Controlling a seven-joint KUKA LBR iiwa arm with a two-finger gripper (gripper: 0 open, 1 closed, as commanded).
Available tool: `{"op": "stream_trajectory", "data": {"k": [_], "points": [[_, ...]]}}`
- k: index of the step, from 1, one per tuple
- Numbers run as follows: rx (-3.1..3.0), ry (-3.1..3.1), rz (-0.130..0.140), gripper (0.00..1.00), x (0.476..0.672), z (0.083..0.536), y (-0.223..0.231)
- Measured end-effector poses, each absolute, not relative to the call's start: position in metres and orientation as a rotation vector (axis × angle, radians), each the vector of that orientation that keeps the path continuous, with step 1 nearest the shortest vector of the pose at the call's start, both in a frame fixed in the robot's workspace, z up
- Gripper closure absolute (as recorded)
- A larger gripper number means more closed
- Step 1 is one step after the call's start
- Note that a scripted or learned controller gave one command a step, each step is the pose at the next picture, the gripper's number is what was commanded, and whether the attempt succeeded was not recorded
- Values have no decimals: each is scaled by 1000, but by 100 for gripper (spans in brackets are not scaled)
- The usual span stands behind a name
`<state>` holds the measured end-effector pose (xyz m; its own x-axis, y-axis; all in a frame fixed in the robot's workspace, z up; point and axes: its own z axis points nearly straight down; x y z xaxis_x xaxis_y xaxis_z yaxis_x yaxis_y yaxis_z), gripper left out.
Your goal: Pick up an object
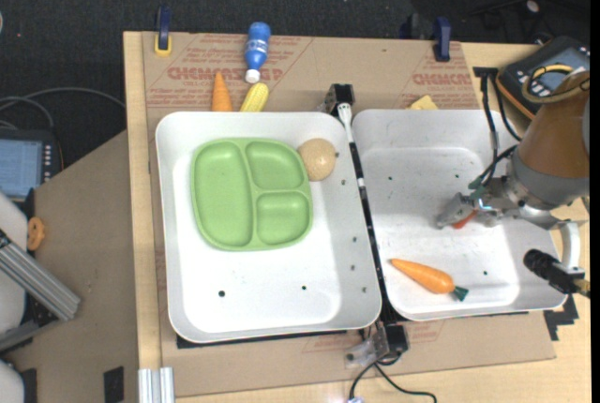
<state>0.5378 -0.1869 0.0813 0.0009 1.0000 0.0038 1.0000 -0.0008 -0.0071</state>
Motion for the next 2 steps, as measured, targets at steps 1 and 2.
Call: {"op": "stream_trajectory", "data": {"k": [1, 2], "points": [[-2224, -2220, -1, 100, 540, 95, -189], [-2220, -2236, -12, 100, 603, 161, -146]]}}
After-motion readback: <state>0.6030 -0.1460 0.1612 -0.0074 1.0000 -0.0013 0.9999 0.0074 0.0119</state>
